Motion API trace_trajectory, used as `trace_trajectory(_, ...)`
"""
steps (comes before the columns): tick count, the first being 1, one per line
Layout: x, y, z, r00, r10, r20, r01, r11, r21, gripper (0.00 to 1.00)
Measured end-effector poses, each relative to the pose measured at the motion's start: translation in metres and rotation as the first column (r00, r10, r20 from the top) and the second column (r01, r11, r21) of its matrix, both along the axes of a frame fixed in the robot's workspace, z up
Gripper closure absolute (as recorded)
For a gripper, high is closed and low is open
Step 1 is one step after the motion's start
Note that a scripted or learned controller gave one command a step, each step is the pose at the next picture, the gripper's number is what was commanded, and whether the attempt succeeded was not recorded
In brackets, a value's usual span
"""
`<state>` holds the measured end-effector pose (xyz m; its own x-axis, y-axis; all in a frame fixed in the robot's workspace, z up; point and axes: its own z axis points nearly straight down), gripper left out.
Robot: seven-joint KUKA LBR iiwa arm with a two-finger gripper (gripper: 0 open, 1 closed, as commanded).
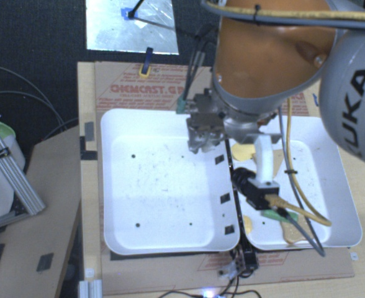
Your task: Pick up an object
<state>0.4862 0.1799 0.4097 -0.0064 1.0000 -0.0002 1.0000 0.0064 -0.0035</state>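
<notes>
— Any lettering to read?
— "KUKA", in black capitals on the grey arm (358, 107) at three o'clock. Red print on the cardboard sheet (123, 76) at eleven o'clock reads "CHEMCAST" (the letters after it are unclear).

Much of the right bin (334, 188) under the arm (269, 42) — pale yellow pieces (241, 151) half-covered, shapes unclear.

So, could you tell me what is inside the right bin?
In the right bin I see a yellow piece at the back, a small yellow bit and a tan piece at the front. The arm covers much of the middle.
</notes>
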Motion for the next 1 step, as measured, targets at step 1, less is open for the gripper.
trace_trajectory(1,0.0226,-0.0708,0.0337,1.000,-0.011,0.009,0.011,1.000,0.000,1.00)
